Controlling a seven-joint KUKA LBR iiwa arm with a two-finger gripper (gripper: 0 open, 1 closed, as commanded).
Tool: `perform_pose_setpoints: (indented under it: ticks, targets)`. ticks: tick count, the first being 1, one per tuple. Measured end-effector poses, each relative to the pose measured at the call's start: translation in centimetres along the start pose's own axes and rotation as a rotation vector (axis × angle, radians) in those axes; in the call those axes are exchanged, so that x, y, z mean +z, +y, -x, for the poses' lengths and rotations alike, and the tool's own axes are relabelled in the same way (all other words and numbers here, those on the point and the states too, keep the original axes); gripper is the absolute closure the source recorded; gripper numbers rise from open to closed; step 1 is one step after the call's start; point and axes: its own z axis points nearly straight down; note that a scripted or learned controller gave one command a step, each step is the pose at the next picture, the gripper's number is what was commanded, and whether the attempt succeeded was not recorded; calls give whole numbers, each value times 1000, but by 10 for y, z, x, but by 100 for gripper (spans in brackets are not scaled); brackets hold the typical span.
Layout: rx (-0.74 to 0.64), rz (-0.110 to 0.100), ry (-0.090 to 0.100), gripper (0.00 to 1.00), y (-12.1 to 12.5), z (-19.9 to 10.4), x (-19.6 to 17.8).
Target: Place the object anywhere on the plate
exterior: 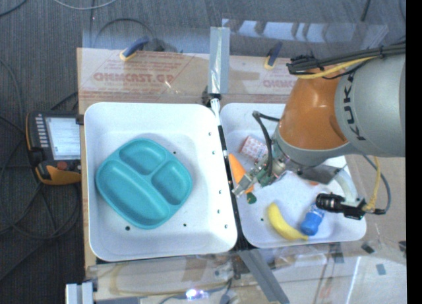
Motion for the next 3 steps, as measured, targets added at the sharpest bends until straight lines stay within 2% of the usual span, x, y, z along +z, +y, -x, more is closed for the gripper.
perform_pose_setpoints:
  ticks: [1, 2, 3]
  targets:
    - [-211, -1, -1, 100, 70, -32, -31]
    - [-297, -2, -1, 100, 116, -88, 4]
    - [-297, -2, -1, 0, 116, -88, 4]
